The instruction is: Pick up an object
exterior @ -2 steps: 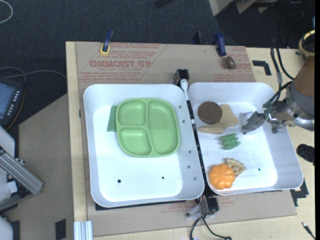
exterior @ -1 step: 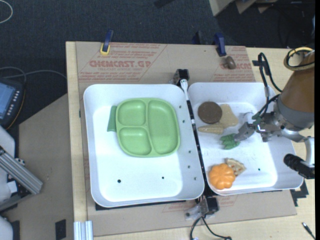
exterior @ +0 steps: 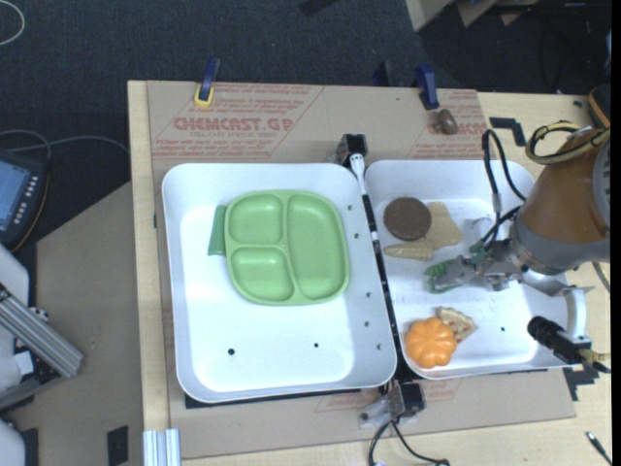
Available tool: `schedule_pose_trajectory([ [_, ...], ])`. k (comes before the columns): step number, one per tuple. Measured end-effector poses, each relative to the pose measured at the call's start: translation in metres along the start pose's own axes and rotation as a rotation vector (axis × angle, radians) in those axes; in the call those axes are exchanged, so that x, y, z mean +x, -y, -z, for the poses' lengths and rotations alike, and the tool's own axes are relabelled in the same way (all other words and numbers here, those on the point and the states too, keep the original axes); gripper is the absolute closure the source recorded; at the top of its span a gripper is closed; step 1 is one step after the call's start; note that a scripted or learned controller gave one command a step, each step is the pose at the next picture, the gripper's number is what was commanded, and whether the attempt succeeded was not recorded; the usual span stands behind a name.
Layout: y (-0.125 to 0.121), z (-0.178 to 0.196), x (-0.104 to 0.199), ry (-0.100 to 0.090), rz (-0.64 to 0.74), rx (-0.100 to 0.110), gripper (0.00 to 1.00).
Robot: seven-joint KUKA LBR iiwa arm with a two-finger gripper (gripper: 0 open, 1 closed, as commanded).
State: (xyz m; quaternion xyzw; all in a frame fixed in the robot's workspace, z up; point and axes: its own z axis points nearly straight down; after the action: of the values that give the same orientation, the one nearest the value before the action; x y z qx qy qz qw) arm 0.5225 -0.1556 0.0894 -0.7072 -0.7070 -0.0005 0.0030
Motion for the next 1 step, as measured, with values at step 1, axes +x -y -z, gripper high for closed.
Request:
schedule_pose_trajectory([
  [1, -0.0035, 0.0, 0.0009, 0.001, 0.001, -0.009, 0.0],
])
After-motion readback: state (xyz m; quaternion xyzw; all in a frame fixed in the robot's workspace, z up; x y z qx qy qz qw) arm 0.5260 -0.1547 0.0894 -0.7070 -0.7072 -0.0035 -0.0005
